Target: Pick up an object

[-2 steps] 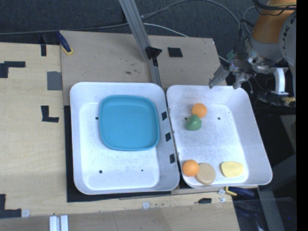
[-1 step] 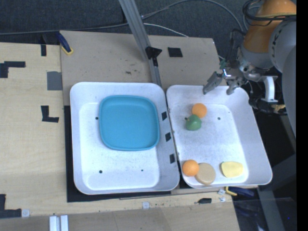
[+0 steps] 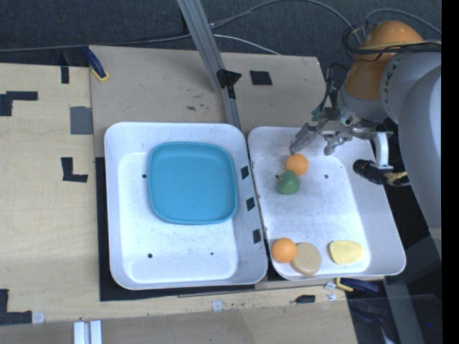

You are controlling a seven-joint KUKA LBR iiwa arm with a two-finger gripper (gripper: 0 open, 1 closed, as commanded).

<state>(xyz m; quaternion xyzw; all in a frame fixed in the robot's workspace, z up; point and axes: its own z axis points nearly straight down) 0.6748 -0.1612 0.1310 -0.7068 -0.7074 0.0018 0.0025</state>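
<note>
From where I stand, the grey arm with its orange band [image 3: 373,63] reaches in from the right and hangs its two-finger gripper [image 3: 315,143] over the far end of the right-hand shallow white bin [image 3: 373,213]. Its two fingers are spread apart, one angling down toward the left and the other shorter on the right, and nothing sits between them. Just below the left fingertip lies a small round orange ball [image 3: 296,165], close to it but not pinched, and touching that ball on its near side is a small dark green rounded object [image 3: 288,183]. At the near end of the same bin three more things line up along the rim: a second small orange ball [image 3: 284,250] by the left corner, a flat tan round disc [image 3: 307,258] touching it, and a soft yellow lump [image 3: 346,251] a little apart to the right. The left-hand white bin [image 3: 129,213] holds a square light-blue plastic plate [image 3: 192,183] with rounded corners, lying flat toward its far side. Both bins rest side by side on the pale wooden counter [image 3: 43,192], which carries scraps of black tape. A slanted grey metal pole [image 3: 208,49] crosses above the gap between the bins.
</note>
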